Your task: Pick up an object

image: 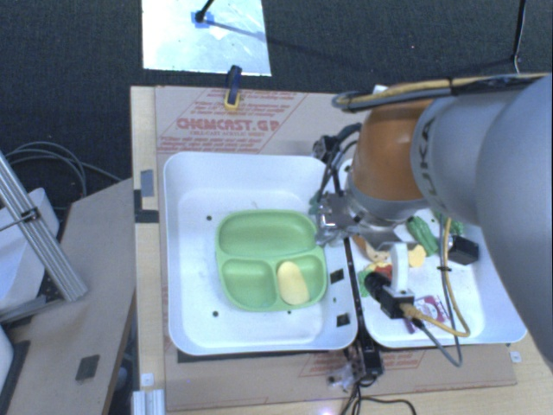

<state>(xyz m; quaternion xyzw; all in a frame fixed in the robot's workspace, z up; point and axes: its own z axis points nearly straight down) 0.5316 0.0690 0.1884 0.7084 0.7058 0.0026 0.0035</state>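
Green tray (259, 236) w/ yellow obj (294, 283) in left bin (199, 188), arm (406, 162) hides fingers, state unclear

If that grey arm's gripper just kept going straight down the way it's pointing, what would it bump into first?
Probably the right rim of the green divided plastic tray in the left white bin, near the divide between the bins. The gripper sits right above that edge, though depth is hard to judge from this slanted view.

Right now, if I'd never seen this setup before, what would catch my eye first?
Probably the big grey arm with its orange band, sweeping in from the right and hanging over the seam between the two white bins. Next, the light green divided tray in the left bin, with a yellow object lying in its lower right compartment. The right bin holds small colourful items, partly hidden under the arm.
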